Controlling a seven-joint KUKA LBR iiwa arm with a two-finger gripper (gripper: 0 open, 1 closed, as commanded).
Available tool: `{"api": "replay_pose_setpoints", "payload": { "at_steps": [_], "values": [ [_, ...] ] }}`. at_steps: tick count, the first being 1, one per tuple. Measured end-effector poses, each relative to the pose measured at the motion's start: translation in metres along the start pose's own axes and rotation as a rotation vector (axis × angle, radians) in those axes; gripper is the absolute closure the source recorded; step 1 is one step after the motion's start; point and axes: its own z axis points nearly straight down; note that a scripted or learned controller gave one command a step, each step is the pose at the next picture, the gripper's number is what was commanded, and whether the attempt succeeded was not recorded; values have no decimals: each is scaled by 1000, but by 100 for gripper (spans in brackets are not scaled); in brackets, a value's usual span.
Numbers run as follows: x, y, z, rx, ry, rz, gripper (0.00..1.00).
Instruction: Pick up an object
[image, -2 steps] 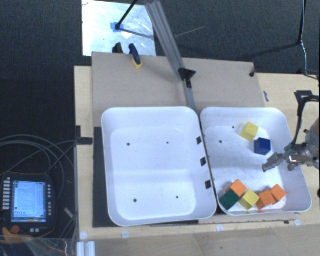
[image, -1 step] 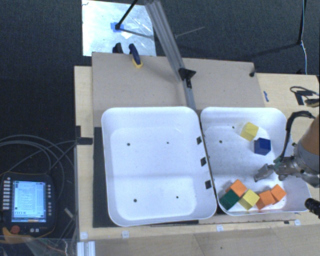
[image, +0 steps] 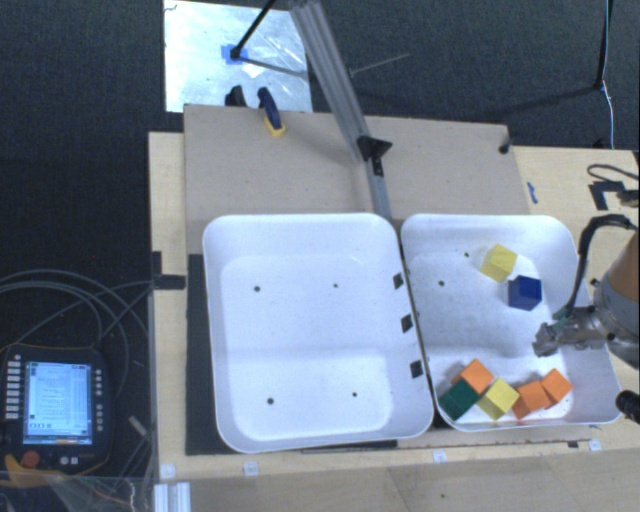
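Orange, yellow and green cubes lie in a small heap at the near edge of the right bin (image: 560, 232), and I judge they gathered there because the bin floor lets loose pieces slide to the wall. In this heap I count five: one green cube (image: 458, 399), one yellow cube (image: 497, 399), and three orange ones, namely an orange cube (image: 477, 376) touching the green one, a second orange cube (image: 533, 397) just beside the yellow, and a third orange cube (image: 556, 384) at the right end. A little farther, at the right side of this bin, hangs the gripper (image: 556, 336), above the heap and close to the bin wall; whether the jaws are apart or together I cannot tell, and nothing is seen between them. So the task is, in my judgement, not yet done, and any cube may serve. Farther still lie a blue cube (image: 524, 292) and, near it, another yellow cube (image: 498, 263), which makes seven cubes in total. The left bin (image: 215, 250) stands beside, touching the right one, on the tabletop (image: 440, 150).
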Motion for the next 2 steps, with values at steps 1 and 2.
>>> {"api": "replay_pose_setpoints", "payload": {
  "at_steps": [1, 2],
  "values": [
    [7, 7, -59, -4, -1, -2, 100],
    [1, 1, -112, -4, -2, 0, 100]
  ]
}}
